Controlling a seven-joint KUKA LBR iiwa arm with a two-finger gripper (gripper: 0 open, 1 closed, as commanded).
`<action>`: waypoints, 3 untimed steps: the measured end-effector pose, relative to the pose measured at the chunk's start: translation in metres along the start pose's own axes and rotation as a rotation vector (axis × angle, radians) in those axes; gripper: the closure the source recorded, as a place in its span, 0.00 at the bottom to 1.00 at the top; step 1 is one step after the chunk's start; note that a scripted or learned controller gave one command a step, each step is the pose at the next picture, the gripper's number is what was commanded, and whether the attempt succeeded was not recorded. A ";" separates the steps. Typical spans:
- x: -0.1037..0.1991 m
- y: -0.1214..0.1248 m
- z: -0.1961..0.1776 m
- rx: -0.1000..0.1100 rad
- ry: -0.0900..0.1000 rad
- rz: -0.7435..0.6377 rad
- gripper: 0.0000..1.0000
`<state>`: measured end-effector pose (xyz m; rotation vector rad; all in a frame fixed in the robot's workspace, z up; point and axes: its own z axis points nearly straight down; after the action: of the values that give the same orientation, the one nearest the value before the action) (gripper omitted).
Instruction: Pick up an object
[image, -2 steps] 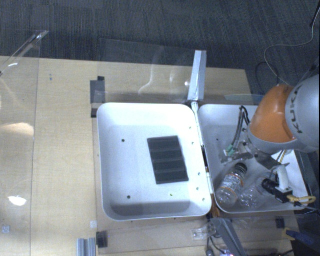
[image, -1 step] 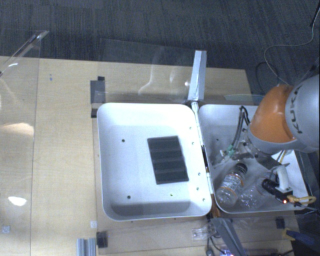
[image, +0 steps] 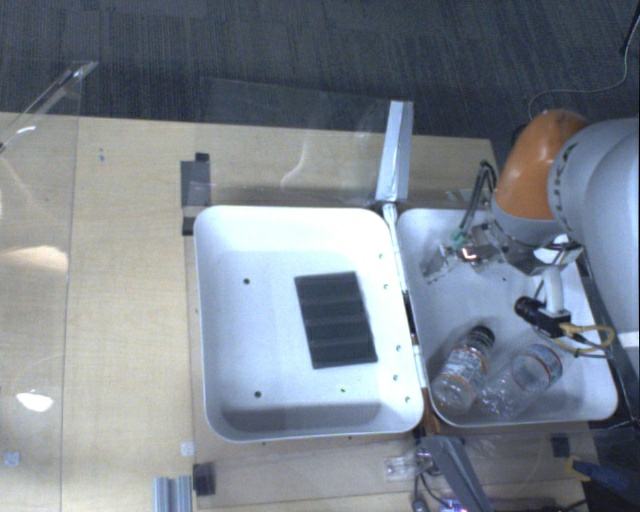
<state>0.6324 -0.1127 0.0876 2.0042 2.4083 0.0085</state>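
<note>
Pad (image: 336, 320) in L bin (image: 225, 300); bottles (image: 463, 366) in R bin (image: 590, 400)

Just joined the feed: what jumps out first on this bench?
The dark ribbed block lying alone in the middle of the left bin catches the eye first. Next, the grey arm with its orange band looms over the right bin, where two clear plastic bottles lie near the front edge.

We took this for a robotics lab: a pale wooden bench (image: 120, 330) stood on dark grey office carpet (image: 250, 45), fenced with clear plastic panels (image: 300, 150). Two white bins (image: 215, 300) sat fixed between black brackets (image: 197, 180), and loose cables (image: 585, 90) trailed near the grey arm (image: 600, 190).
</note>
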 end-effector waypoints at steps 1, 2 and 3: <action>-0.004 -0.059 -0.002 -0.001 0.000 -0.134 0.00; 0.012 0.010 0.000 0.000 0.001 -0.126 0.00; 0.001 -0.098 -0.014 0.004 0.003 -0.289 0.00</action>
<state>0.5360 -0.1292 0.1007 1.6386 2.6751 0.0047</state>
